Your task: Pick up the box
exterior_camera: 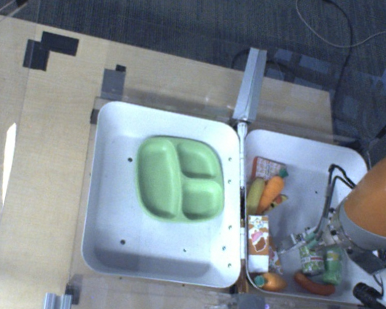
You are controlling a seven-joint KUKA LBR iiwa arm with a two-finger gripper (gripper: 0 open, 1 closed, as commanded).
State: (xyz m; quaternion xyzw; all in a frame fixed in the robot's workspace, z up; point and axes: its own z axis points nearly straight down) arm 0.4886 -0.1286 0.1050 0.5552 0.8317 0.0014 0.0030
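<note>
Green tray (180, 179) in left bin (99, 244); carrot (271, 192) right.

Matt green plastic tray (180, 179), glossy white plastic bins (108, 194), pale wood-look bench (29, 158), printed card box (258, 241)

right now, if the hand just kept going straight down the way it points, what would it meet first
Most likely the green packet lying right under the hand in the right bin, not the box further left. Depth is hard to judge from this slanted view.
</note>
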